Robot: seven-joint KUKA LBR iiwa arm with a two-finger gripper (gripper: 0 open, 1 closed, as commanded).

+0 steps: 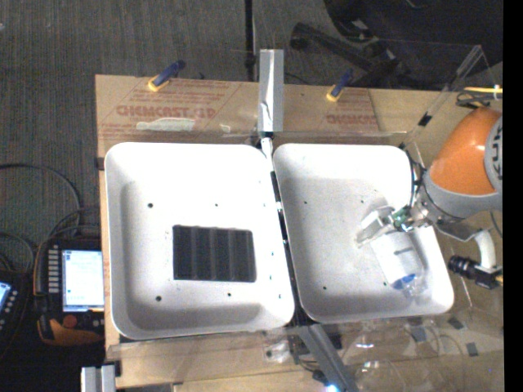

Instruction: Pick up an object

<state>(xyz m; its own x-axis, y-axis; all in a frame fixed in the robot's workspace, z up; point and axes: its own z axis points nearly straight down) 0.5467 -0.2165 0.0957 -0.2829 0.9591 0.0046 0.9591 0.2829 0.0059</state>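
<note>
A clear plastic bottle (399,261) with a blue cap lies on its side in the right bin (327,211), near that bin's right wall, cap end toward the front. My gripper (377,224) hangs low over the right bin, just behind and to the left of the bottle's far end, close to it or touching it. The orange band of the arm (467,163) sits above the bin's right rim. In the left bin (139,219) a dark ridged rectangular block (214,253) lies flat near the middle.
The two bins meet at a narrow seam in the middle of the bench. Cardboard with blue and yellow clamps lines the back. A handheld pendant with a lit screen sits left of the bench. Cables and fittings lie by the right bin's right edge.
</note>
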